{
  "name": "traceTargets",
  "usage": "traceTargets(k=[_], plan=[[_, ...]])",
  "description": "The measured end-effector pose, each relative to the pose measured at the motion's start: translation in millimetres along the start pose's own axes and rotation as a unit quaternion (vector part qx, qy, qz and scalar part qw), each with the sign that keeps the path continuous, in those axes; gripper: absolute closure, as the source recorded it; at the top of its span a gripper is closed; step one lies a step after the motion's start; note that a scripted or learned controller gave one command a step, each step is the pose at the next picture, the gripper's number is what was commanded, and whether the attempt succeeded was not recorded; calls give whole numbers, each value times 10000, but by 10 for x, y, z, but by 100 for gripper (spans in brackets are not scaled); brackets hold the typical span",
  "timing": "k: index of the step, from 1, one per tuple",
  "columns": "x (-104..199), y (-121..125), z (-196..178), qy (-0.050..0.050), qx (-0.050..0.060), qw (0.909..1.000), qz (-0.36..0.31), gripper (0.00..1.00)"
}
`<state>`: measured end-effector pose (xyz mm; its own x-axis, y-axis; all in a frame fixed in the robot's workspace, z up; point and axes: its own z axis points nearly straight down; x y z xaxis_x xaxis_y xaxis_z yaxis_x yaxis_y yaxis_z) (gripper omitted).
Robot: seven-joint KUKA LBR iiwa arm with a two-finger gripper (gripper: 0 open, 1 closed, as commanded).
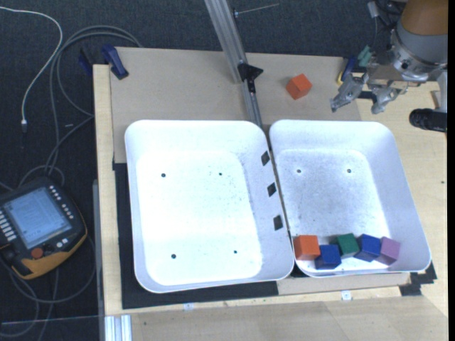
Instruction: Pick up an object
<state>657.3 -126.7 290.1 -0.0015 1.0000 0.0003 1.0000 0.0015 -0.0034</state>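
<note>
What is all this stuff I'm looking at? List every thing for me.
Bins: 2, white, side by side on the bench; left bin, right bin.
Blocks in the right bin's near edge: 5; orange, blue, green, blue, purple.
Loose block: 1, orange, on the bench behind the bins.
Metal pole: 1, silver, slanting over the bench.
Handheld controller: 1, grey and orange, floor at left.
Cables: several, grey, floor.
Clamp: 1, blue, bench's far left corner.
Gripper: 1, grey, open, holding nothing, above the bench behind the right bin.

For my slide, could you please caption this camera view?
End effector above the bench, blocks clustered in the right bin.
</note>
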Motion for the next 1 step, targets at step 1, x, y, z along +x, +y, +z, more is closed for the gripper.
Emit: traceTargets(k=[1], plan=[[-50, 120, 1046, 6, 32, 10000, 7, 0]])
